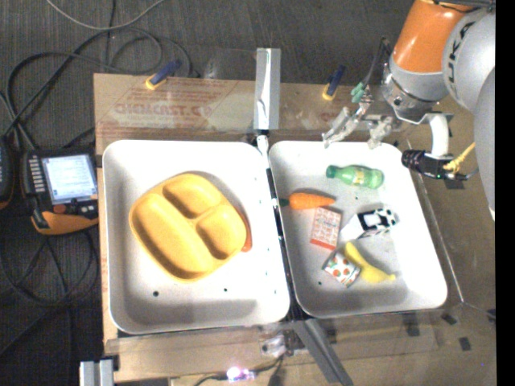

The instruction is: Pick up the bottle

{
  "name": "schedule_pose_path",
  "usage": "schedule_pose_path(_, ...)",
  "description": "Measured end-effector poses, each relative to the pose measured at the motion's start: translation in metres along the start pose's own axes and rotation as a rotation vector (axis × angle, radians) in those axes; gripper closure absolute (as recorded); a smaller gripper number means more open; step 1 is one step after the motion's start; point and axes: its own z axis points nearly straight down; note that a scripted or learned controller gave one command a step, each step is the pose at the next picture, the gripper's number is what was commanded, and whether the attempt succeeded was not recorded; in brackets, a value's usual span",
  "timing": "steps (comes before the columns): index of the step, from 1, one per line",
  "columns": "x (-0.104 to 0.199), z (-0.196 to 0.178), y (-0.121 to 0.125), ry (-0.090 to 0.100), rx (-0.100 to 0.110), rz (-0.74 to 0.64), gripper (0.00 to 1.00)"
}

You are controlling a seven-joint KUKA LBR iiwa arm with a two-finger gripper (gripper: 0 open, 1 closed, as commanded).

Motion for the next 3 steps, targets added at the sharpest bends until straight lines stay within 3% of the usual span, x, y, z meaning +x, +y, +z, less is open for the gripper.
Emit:
schedule_pose_path(1,-0.043,0.112,0.006,-0.007,-0.008,0.029,0.0)
schedule_pose_path(2,-0.078,0.15,0.005,-0.001,-0.001,0.116,0.0)
schedule_pose_path(3,-0.061,0.152,-0.027,-0.001,-0.013,0.229,0.0)
